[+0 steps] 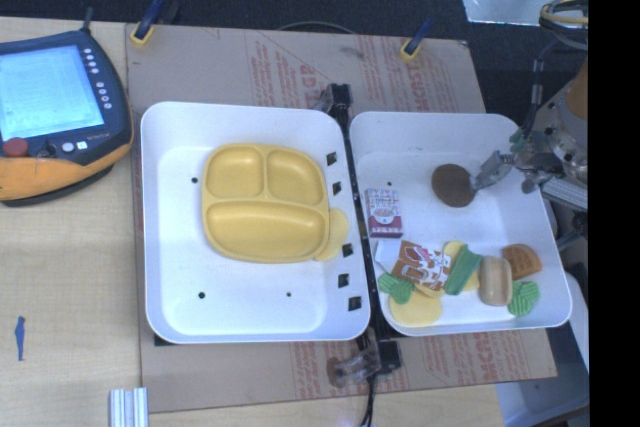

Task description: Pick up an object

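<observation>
Down front we've got a pile of toy food [460, 280] in the right white bin [400, 140]; gripper [497, 170] looks spread beside a round brown disc [452, 184].

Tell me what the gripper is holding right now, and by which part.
Nothing seen held. The gripper sits just right of the brown disc in the right bin, with nothing visible between its fingers.
</observation>
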Robot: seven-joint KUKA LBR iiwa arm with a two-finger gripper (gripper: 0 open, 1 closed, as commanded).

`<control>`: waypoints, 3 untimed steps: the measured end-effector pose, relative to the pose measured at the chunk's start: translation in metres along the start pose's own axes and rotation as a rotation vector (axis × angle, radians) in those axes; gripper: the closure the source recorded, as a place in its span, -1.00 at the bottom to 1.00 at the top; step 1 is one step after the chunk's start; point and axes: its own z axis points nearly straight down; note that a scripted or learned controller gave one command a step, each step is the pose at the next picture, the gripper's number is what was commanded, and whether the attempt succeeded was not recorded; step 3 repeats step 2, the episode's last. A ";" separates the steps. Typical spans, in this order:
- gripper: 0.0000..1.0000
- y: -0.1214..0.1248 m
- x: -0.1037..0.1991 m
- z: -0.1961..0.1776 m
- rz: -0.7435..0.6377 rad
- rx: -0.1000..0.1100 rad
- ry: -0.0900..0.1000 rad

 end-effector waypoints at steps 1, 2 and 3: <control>-1.00 0.052 0.017 0.073 -0.003 -0.007 -0.003; -1.00 0.077 0.041 0.074 -0.002 -0.002 0.000; -1.00 0.077 0.041 0.074 -0.002 -0.002 0.000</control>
